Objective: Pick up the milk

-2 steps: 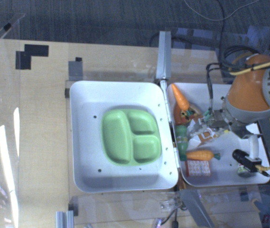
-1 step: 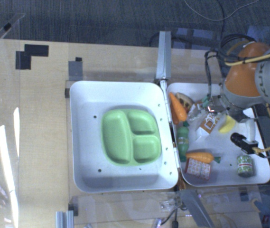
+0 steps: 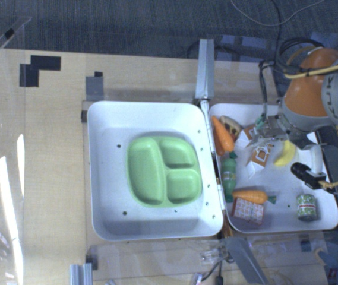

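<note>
The arm (image 3: pixel 320 91) reaches in from the right over the far part of the right bin (image 3: pixel 329 221), and its hand (image 3: pixel 268 125) hangs low above a small carton with an orange-and-white face (image 3: pixel 261 154), which I take to be the milk. The carton lies tilted in the middle of that bin, just right of a green bottle (image 3: pixel 228 174) and left of a banana (image 3: pixel 286 152). Whether the hand is spread or pressed together I cannot tell; the wrist hides its tips.

To do this step well, the hand should come down centred on the carton, with its two tips across the narrow sides rather than the broad face, and low enough to catch the body, not just a top edge. The neighbours are close: a carrot (image 3: pixel 223 134) lies along the bin's left wall, another carrot (image 3: pixel 252 196) sits nearer, beside a red patterned box (image 3: pixel 248 212), and a small can (image 3: pixel 306 206) stands at the near right. A straight lift should keep from dragging the banana along.

The left bin (image 3: pixel 103 159) holds a green divided tray (image 3: pixel 164 170).
</note>
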`<state>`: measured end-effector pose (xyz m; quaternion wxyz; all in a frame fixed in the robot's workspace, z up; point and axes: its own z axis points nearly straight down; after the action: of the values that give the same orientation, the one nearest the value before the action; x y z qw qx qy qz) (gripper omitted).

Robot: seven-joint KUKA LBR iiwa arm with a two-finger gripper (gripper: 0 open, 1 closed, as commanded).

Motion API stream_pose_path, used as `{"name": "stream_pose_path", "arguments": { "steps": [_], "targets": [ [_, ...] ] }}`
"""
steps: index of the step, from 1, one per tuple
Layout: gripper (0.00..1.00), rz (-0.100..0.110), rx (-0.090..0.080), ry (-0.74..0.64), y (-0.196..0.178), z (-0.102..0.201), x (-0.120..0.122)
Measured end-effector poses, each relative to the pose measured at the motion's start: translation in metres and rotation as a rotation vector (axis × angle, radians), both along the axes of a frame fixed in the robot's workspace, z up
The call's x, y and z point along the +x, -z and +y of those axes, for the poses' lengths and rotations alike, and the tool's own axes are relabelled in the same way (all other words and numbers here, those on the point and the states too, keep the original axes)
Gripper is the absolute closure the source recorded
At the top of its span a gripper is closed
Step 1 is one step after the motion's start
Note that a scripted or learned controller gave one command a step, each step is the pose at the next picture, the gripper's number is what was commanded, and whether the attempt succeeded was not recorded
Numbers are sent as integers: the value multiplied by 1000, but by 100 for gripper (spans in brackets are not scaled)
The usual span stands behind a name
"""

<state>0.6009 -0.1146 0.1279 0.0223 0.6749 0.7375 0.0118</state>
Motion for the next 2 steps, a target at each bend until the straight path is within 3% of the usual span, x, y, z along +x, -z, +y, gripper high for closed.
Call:
{"name": "stream_pose_path", "arguments": {
  "steps": [1, 2],
  "targets": [
    [0, 1, 0, 0, 1, 0, 0],
    [0, 38, 10, -62, 39, -25, -19]
  ]
}}
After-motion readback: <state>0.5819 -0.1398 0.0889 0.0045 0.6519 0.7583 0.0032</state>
